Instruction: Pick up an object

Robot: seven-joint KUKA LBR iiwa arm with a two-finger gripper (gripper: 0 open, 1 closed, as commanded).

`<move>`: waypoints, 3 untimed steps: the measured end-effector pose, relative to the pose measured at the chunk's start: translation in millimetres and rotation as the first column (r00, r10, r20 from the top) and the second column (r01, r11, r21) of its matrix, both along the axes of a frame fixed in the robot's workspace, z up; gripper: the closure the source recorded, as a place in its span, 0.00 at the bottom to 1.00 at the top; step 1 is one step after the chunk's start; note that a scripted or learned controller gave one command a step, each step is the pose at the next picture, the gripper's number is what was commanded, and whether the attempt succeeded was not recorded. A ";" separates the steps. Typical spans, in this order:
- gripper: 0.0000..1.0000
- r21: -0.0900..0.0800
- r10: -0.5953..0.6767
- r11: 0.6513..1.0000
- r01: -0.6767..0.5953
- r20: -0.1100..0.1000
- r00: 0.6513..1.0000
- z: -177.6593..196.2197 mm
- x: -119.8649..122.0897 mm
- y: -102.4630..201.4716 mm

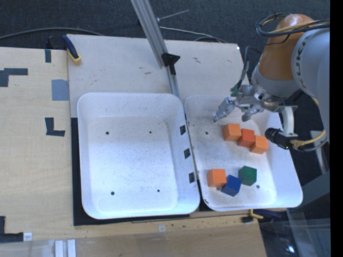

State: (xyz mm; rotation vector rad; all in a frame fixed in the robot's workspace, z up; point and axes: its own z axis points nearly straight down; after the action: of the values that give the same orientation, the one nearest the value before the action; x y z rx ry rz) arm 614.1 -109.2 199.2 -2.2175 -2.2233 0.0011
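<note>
End effector (234, 111) open, empty | orange block (232, 131) just below it

Arm (292, 55) reaching in from right, hand (236, 113) spread, empty.

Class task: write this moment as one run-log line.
tool: open, above right white plastic bin, holds nothing | three orange cubes in a row below it | orange, blue, green cubes clustered nearer front

Even overhead light, soft shadows, slight blur, mild grain.
</note>
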 end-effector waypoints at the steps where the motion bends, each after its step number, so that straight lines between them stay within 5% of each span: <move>1: 0.00 -0.006 0.003 1.000 -0.003 0.023 1.000 -81.9 1.0 -36.0; 2: 0.00 -0.010 0.001 1.000 -0.001 0.029 1.000 -90.7 -17.7 -33.4; 3: 0.00 -0.006 0.001 1.000 -0.001 0.016 1.000 -102.2 32.0 -60.8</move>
State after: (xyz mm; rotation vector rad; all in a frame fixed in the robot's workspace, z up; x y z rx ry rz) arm 646.1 -170.0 97.1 -2.2271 -2.2355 -0.0106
